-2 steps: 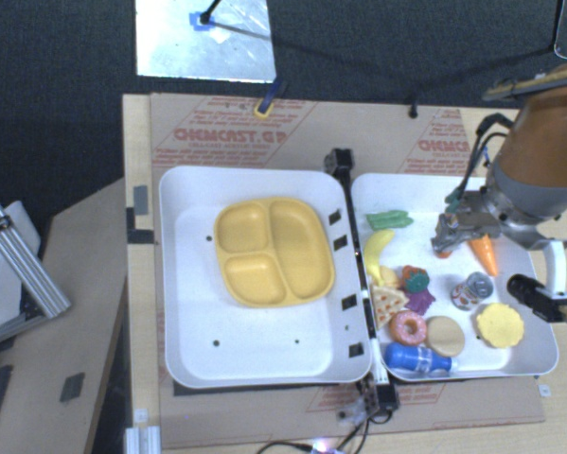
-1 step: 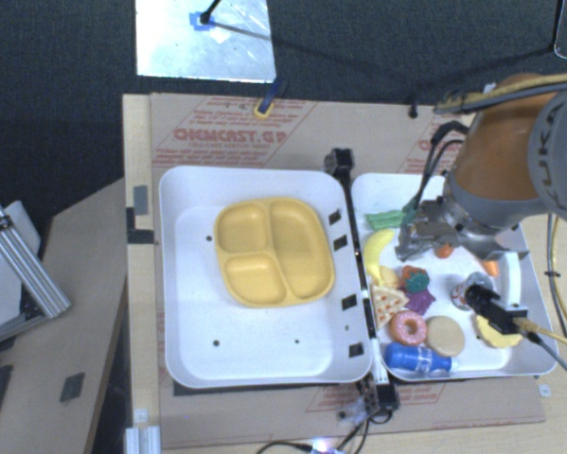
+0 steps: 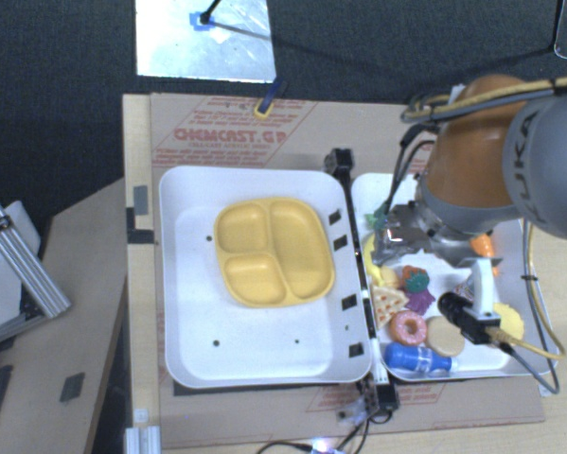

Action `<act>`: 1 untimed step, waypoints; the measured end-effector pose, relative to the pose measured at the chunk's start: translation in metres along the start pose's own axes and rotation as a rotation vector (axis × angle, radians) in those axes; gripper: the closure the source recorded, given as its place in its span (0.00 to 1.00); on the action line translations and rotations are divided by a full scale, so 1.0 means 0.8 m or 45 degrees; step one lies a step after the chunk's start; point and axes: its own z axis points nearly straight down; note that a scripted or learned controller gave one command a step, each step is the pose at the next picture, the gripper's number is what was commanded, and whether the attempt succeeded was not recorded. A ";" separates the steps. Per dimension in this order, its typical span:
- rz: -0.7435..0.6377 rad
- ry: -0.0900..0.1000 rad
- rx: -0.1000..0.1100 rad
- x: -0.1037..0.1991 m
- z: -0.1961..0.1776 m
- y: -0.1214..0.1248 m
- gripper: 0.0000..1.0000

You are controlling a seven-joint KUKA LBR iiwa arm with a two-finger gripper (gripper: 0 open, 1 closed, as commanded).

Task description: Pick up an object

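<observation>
Two white bins sit side by side on the desk point(image 3: 94, 253), over a sheet of printed cardboard point(image 3: 231, 126); the left bin point(image 3: 184, 282) holds a yellow divided plate point(image 3: 269, 252), lying flat near its middle; the right bin point(image 3: 515, 362), just beside the plate's bin, carries a heap of small toy foods; a pink-iced doughnut point(image 3: 409, 328) lies at the near side of that heap, with a blue bottle point(image 3: 416, 358) just in front of it, a tan round piece point(image 3: 444, 335) touching its right, a purple piece point(image 3: 421, 301) just behind it and a waffle-patterned piece point(image 3: 388, 302) to its left; the grey and orange arm point(image 3: 482, 149) leans over the right bin from the right, and the claw point(image 3: 389, 237) hangs low above the far end of the heap, behind the doughnut; whether it is apart or together, I cannot tell.
</observation>
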 end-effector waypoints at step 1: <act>0.004 -0.002 0.002 0.021 0.018 0.005 1.00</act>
